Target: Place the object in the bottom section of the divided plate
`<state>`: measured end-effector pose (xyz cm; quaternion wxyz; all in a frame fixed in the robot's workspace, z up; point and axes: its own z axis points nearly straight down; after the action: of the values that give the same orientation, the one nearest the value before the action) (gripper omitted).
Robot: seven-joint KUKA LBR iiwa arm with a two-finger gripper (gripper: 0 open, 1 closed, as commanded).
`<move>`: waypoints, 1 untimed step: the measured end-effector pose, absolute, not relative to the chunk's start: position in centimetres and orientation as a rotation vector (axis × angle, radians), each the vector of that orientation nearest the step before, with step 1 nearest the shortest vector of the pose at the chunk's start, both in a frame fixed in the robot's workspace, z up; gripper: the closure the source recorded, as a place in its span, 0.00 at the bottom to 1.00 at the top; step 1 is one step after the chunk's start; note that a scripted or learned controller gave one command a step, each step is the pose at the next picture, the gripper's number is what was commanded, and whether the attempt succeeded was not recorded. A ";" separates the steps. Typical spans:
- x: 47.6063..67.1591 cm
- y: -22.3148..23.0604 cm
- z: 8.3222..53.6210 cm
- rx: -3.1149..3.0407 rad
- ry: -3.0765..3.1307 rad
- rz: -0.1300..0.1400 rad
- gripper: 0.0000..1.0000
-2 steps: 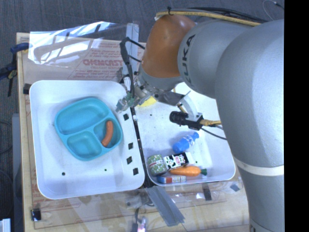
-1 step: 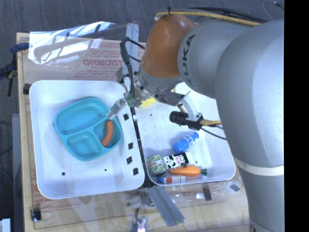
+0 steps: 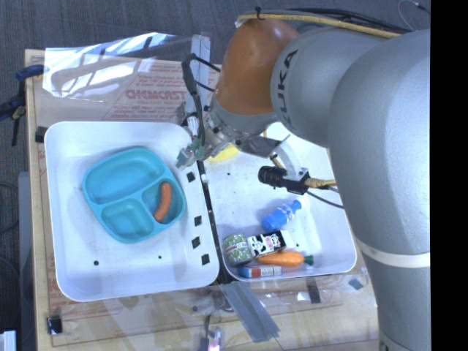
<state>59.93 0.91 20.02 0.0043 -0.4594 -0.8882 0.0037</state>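
A blue divided plate [image 3: 124,178] lies in the left bin [image 3: 66,262]. An orange sausage [image 3: 163,201] rests in the plate's small lower-right section, lying lengthwise. The plate's big upper section and its lower-left section hold nothing. My gripper [image 3: 192,154] hangs over the divider between the two bins, just right of the plate's upper-right rim and apart from the sausage. The grey arm with its orange band [image 3: 252,64] reaches in from the right and covers much of the right bin's back.
A yellow object [image 3: 227,151] peeks out under the wrist in the right bin [image 3: 333,258]. Near that bin's front lie a blue bottle [image 3: 281,215], a green can [image 3: 235,248], a cow-patterned carton [image 3: 265,243], a carrot [image 3: 281,258] and a marker [image 3: 259,271].
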 end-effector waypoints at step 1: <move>59.9 0.9 20.0 -1.439 -2.783 0.012 0.00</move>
<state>59.93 0.91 20.02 0.0043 -0.4593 -0.8883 0.0038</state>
